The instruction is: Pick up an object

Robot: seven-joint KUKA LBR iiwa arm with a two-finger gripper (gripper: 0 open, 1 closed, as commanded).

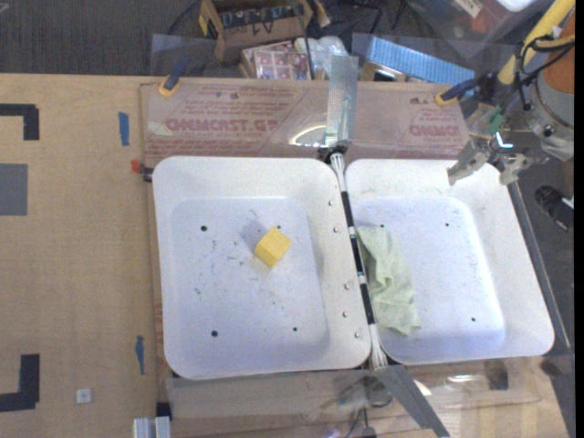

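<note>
**A:** Where do you stand with the two bins right now?

**B:** You have the left bin (182, 190) and the right bin (520, 272) side by side on the desk (73, 245), their inner rims touching along the middle. In the left bin you will find a small yellow block (272, 246), lying a little above the middle of the floor, turned at an angle to the bin's walls. Nothing touches it.

**A:** And the right bin?

**B:** A pale green cloth (388, 281) lies crumpled against the left wall of that bin, running from about mid-height down toward the near corner. It sits just beside the seam between the bins.

**A:** Where is your arm?

**B:** You see it coming in from the right, at the far right corner of the right bin. The gripper (481, 164) hangs over that bin's far rim, well apart from the cloth and farther still from the yellow block. The two fingers (463, 167) splay out, so your jaws stand wide, and nothing is between them.

**A:** Anything else on the desk?

**B:** Behind both bins a brown cardboard sheet (228, 121) with red lettering stands along the far edge, held by a yellow clamp (170, 84) at its left corner. Blue tape strips (123, 128) and black corner marks (26, 119) show on the desk to the left of the bins. Past the cardboard you can make out a clutter of boxes, too jumbled to tell apart.
</note>
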